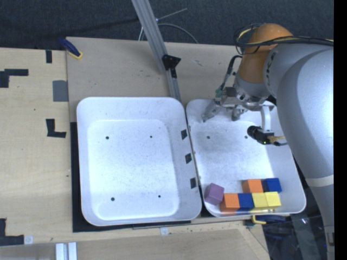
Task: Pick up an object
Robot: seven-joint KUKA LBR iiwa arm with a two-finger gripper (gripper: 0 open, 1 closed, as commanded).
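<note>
My tool (222,112) hangs over the far end of the right bin (233,145), its two fingers spread apart and holding nothing. The blocks I am after sit bunched at the opposite, near end of that bin: a purple block (214,192) at the left, then a double row running rightward along the near rim, with orange blocks (232,200), blue blocks (272,184) and yellow blocks (266,200). From the tool, the cluster lies toward the camera and slightly right, well apart. The left bin (130,161) stands beside it on the surface (32,107).
</note>
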